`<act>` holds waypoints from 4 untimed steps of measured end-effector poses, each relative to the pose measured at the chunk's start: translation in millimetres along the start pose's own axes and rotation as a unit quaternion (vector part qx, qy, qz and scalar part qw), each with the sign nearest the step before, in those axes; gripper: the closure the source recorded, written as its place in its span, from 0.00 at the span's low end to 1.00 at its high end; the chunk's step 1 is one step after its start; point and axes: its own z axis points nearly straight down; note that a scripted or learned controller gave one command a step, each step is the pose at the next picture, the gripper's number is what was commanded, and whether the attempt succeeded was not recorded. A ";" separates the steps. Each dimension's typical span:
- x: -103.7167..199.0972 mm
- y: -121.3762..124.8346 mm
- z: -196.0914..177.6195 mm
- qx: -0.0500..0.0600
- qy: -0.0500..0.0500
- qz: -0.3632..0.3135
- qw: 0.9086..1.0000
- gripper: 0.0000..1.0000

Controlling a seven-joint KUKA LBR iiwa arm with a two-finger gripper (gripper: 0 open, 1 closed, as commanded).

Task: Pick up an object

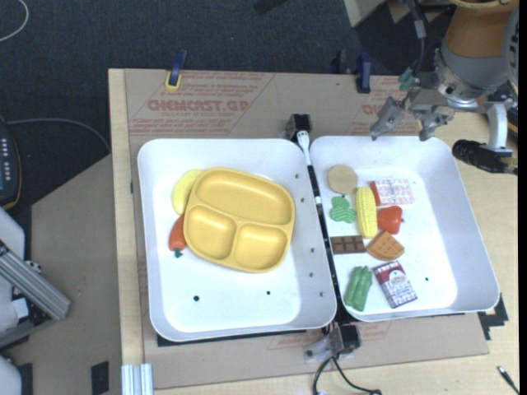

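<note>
Hovering over toy food, nothing held

Hand (409,120) hangs with fingers apart, gripping nothing, at the far rim of the right bin (469,220). Just below it lies the corn cob (366,211): light, rigid, bumpy plastic, cylindrical. Best pinched across its middle. Nearby toys look equally small, hard, slick.

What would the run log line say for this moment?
gripper: open, above right bin far edge | holding: nothing | corn cob: in right bin | yellow tray: left bin
</note>
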 end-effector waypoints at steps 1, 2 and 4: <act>0.2 2.2 -8.6 -0.007 -0.001 -0.001 1.000 0.00; -2.3 -2.5 52.9 -0.004 -0.001 -0.001 1.000 0.00; -5.7 -8.0 158.1 -0.009 -0.001 -0.001 1.000 0.00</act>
